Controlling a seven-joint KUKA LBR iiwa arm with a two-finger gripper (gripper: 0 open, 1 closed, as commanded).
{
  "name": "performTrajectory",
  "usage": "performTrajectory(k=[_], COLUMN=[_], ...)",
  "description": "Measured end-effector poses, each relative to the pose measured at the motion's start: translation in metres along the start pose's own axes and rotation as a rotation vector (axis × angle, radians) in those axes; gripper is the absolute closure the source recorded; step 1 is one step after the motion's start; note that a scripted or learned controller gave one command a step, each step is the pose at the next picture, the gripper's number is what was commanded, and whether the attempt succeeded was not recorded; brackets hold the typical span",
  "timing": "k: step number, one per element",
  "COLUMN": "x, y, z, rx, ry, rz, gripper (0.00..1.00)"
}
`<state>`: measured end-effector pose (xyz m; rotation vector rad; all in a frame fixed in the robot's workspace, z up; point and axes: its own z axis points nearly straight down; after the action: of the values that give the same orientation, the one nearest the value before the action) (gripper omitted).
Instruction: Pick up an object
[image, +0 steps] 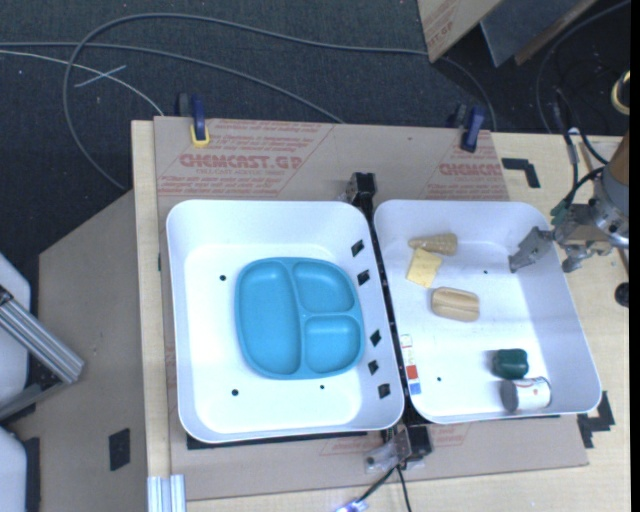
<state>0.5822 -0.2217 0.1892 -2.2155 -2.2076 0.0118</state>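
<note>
The right bin (560, 300) holds several small items. A tan biscuit-like piece (434, 243) lies at its back left, with a yellow block (423, 268) just in front of it. A tan bread-like roll (454, 303) rests near the middle. At the front right sit a dark green object (511, 363) and a small white and grey can (528, 393) on its side. My gripper (551, 255) hovers over the bin's back right edge, open, with nothing between its fingers, well to the right of the yellow block and roll.
The left bin (200, 240) carries a blue divided plate (299, 316). Black clips line the divider (372, 300) between the bins. Clamps (199, 122) hold the cardboard-covered bench at the back. Cables trail across the dark floor behind.
</note>
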Motion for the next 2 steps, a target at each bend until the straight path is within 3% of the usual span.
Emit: performTrajectory(k=[1,2], x=[0.001,0.007], y=[0.003,0.002], z=[-0.009,0.053], rx=[-0.015,-0.009], ry=[-0.004,-0.001], rz=[-0.004,-0.004], gripper=[0.0,0.0])
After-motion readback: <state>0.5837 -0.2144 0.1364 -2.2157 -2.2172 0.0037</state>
